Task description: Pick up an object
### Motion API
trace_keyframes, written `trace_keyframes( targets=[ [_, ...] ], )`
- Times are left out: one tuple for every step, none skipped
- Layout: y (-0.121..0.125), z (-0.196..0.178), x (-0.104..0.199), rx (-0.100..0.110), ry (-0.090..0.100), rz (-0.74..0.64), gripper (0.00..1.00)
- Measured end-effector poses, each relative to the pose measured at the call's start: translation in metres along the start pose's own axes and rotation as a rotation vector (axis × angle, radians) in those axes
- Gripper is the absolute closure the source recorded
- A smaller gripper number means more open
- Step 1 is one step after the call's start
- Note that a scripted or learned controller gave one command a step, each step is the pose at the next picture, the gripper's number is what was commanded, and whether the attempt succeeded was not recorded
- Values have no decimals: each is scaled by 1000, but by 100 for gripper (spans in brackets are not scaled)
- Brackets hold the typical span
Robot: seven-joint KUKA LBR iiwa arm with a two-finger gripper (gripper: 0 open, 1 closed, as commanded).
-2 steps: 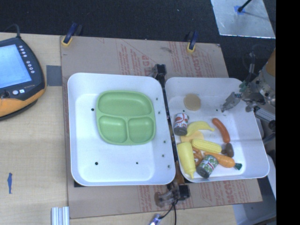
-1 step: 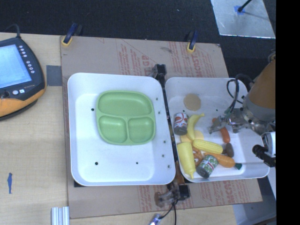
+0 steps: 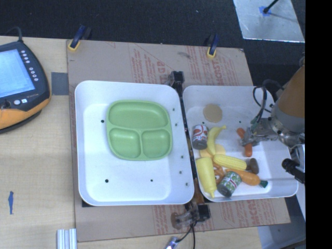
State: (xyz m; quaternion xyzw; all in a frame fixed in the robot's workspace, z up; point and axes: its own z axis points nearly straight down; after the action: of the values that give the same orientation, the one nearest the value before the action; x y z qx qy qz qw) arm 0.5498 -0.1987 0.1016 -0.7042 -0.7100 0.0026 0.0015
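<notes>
The right bin (image 3: pixel 270 102) holds a pile of small things: a tan round disc (image 3: pixel 212 112), a red-and-white can (image 3: pixel 199 136), a banana (image 3: pixel 213 137), a corn cob (image 3: pixel 230 162), a yellow piece (image 3: pixel 205 173), a carrot (image 3: pixel 250 178), a green can (image 3: pixel 229 184) and a brown lump (image 3: pixel 252 165). Two small orange-red pieces (image 3: pixel 248 150) lie near the right side. My gripper (image 3: pixel 253 135) hangs low over the bin's right part, right beside those orange-red pieces, with the arm (image 3: pixel 290 105) behind it. Nothing is visibly held.
The left bin (image 3: pixel 91 154) holds a green divided plate (image 3: pixel 139 129). A teach pendant (image 3: pixel 21 84) lies on the bench at far left. Clamps (image 3: pixel 78 37) sit at the cardboard's back edge. Cables (image 3: pixel 262 97) loop by the wrist.
</notes>
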Motion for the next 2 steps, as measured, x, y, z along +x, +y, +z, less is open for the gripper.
trace_keyframes(
  targets=[
    [22,-118,42,-5,2,4,100],
    [33,-169,94,-5,2,4,100]
  ],
)
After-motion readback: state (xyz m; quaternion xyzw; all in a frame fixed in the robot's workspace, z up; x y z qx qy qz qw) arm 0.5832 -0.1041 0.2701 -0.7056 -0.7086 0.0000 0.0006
